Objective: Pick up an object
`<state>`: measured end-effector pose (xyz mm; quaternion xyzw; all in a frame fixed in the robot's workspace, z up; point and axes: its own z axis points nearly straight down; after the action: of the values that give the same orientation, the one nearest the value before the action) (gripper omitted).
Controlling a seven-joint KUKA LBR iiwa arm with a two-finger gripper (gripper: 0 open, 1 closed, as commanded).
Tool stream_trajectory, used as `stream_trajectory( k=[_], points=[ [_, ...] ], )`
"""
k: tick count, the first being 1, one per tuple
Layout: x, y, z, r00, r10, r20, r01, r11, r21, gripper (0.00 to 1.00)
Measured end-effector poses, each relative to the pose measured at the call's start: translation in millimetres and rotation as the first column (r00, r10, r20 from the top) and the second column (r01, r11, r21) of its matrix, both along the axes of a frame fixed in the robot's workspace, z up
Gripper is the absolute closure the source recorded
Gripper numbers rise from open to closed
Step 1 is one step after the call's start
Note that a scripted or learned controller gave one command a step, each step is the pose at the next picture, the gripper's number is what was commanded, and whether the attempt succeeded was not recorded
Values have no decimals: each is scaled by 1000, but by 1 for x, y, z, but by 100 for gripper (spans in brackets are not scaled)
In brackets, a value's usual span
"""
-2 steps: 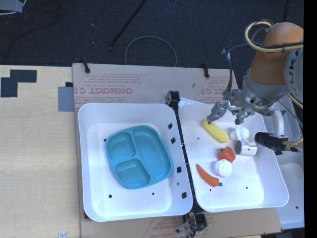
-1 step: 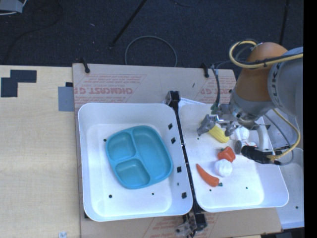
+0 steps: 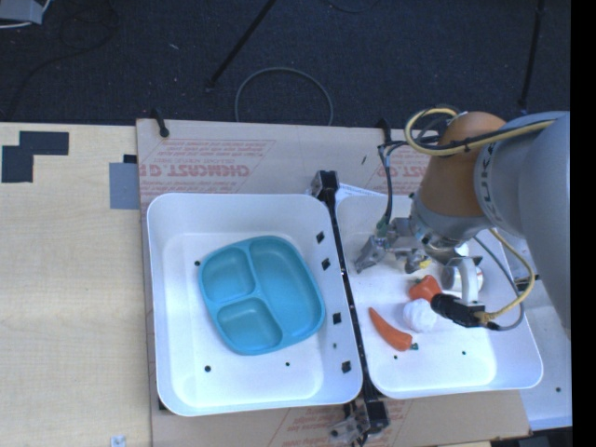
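In the right bin (image 3: 466, 380), an orange carrot-shaped piece (image 3: 390, 329) lies near the middle. To its right, a small white and red-orange object (image 3: 422, 305) rests on the floor. My gripper (image 3: 391, 259) hangs over the bin's upper left part, just above and left of the white and red-orange object. Its fingers are spread open, with bare bin floor between them. The arm's grey body and orange band (image 3: 456, 170) reach in from the right and hide the bin's upper right part.
The left bin (image 3: 177, 361) holds a light blue divided plate (image 3: 261, 293). A black divider rail (image 3: 340, 277) runs between the two bins. Cardboard lies under both bins.
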<state>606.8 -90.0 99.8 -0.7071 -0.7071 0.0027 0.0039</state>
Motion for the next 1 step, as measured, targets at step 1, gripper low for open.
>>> stream_trajectory(
  k=[1],
  points=[
    [-1, 1, -13, 1000, -4, 4, 4, 1000, -1, 0]
  ],
)
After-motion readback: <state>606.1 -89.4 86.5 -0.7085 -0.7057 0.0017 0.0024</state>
